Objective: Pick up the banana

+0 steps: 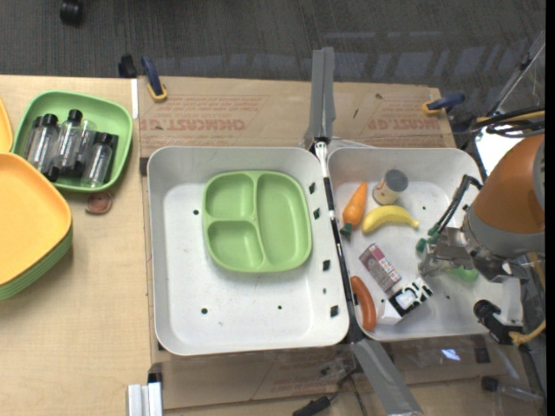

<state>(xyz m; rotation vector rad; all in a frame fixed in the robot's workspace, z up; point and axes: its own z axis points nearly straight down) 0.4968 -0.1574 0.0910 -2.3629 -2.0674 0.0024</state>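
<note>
Gripper (434, 263): low over the right bin, right-centre of frame, below and right of the banana; whether the fingers are spread or closed cannot be told, nothing seen between them.
Arm (512, 198): grey with orange band, entering from the frame's right edge.
Banana (389, 219): lies in the upper middle of the right bin (451, 159), apart from the gripper.
Banana axis: long axis runs nearly left-right across the frame, one tip toward the carrot at left, the other toward the right, ends curving slightly downward.
Carrot (355, 204): just left of the banana, tilted, near the bin's left wall.
Grey round object (395, 180): just above the banana.
Red-and-white packet (380, 267): below the banana, bin centre.
Red sausage-shaped item (364, 302): lower left of the right bin.
Left bin (173, 232): holds a green divided plate (257, 221), centre of frame.
Green tray of vials (74, 139): upper left, on the bench.
Orange plates (30, 224): stacked at the left edge.
</note>
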